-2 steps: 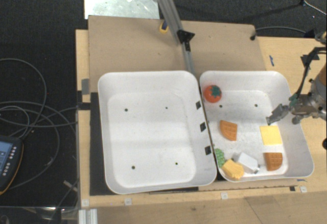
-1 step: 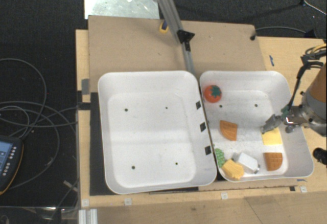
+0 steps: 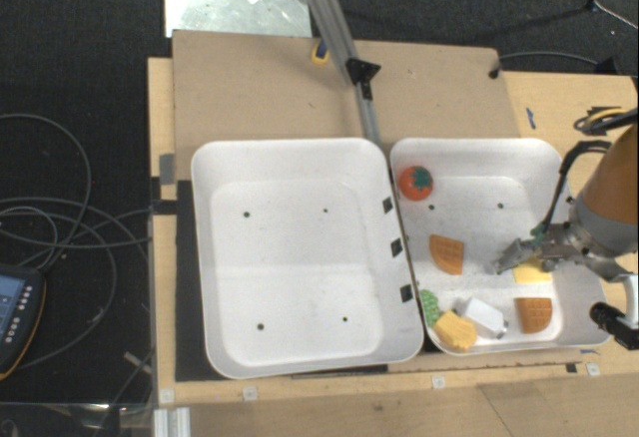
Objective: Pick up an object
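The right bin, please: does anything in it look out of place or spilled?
Nothing stands out. The right bin holds its items loosely: a red tomato-like piece, orange pieces, a yellow block. The claw hangs over the bin.

A single fixed camera looks down from above the flat brown bench (image 3: 439, 91) at a slant, far enough back to take in both shallow white plastic bins, the left one (image 3: 300, 255) and the right one (image 3: 499, 181), from rim to rim. The bench's far edge lies toward the top of the view, its near edge along the bottom. Dark carpeted floor (image 3: 80, 46) with loose black cables (image 3: 55, 225) shows past the bench's left edge. The grey arm with its orange band (image 3: 609, 191) enters at the right edge.
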Action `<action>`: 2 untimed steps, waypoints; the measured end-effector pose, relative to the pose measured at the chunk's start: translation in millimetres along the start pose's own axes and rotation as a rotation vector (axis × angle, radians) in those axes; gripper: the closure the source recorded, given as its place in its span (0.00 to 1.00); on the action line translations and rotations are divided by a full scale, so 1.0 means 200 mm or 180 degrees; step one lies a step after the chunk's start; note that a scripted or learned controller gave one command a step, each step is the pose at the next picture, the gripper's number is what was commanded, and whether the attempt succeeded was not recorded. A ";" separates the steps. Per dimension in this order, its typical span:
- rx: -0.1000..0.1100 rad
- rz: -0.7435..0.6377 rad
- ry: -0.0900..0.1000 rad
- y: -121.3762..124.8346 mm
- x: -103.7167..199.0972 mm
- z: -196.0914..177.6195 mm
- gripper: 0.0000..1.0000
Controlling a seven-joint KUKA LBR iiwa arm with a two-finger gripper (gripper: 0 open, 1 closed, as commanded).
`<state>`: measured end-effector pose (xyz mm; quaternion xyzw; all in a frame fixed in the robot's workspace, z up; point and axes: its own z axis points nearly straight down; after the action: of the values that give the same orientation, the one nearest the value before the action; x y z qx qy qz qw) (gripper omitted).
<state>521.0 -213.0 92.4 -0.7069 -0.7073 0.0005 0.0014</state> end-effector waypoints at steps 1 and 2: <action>-0.0021 0.0000 -0.0007 0.01 -0.01 -0.07 1.00; -0.0032 -0.0016 -0.0013 0.06 0.00 -0.37 1.00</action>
<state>533.2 -213.5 166.7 -0.7051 -0.7091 -0.0016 -0.0037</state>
